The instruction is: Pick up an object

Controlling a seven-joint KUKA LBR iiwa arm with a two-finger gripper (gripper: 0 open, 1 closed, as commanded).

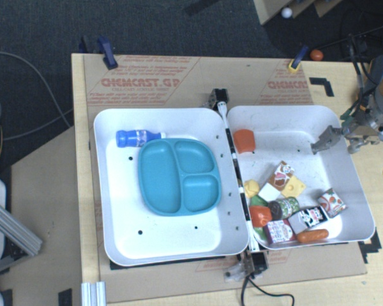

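Claw (335,139) poised over right bin (364,199) near its far right wall, grip state impossible to tell; toy food pile (287,209) lying nearer, leftward, well apart.

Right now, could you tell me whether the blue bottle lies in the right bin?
No, the blue bottle lies in the left bin, beside the divided plate.
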